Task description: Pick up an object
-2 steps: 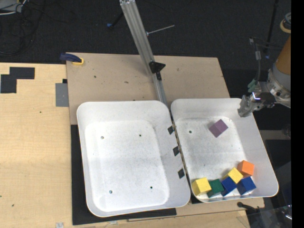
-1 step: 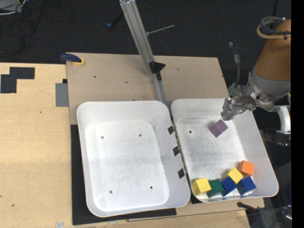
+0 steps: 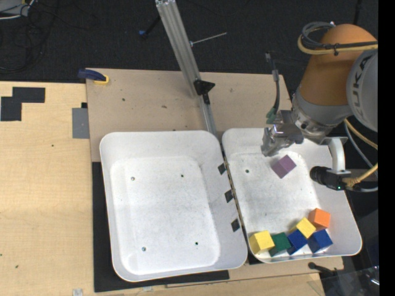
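- The jaws (image 3: pixel 273 142) are hanging over the far end of the right bin (image 3: pixel 345 242), with the purple block (image 3: pixel 284 165) sitting just below and a touch to the right of them in the frame.
- Is that block pinched? I cannot tell: it is tilted on a corner and looks close under the jaws, but nothing shows it sitting between them, so no grasp is being claimed here.
- Whether the jaws are spread or pressed together is not readable either; the metal there is a grey blur against the white bin.
- So the task is reading as early to midway at best: the arm is at a candidate, the lift is not confirmed, and the pick is not yet showing as done.
- Well away from the jaws, at the bin's near end, the other candidates are bunching up: a yellow block (image 3: pixel 261 240), a green block (image 3: pixel 279 243), two blue blocks (image 3: pixel 320 239) and an orange block (image 3: pixel 320 217), all touching or nearly so.
- The left bin (image 3: pixel 123 142) is lying off to the jaws' left side.
- Pose now: the arm (image 3: pixel 333 73) is reaching in from the right, orange band up high, wrist bent down steeply so the jaws are pointing at the bin floor.
- What is left, by my reading: closing firmly on the purple block and raising it.
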Robot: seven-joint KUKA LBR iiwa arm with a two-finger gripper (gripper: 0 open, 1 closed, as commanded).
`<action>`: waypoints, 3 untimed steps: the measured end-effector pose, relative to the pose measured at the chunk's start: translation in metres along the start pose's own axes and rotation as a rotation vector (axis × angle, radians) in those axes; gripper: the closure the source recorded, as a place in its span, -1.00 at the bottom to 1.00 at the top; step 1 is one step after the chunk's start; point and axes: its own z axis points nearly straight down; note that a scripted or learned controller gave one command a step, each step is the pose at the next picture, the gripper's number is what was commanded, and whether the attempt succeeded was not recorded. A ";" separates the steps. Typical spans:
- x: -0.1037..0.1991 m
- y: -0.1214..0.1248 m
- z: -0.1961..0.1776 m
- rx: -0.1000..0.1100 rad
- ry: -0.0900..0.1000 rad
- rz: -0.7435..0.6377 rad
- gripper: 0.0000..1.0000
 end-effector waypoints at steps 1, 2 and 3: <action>0.045 0.009 -0.003 -0.002 -0.002 0.002 1.00; 0.097 0.013 -0.006 -0.002 -0.002 0.001 1.00; 0.149 0.021 0.016 0.002 -0.002 0.002 1.00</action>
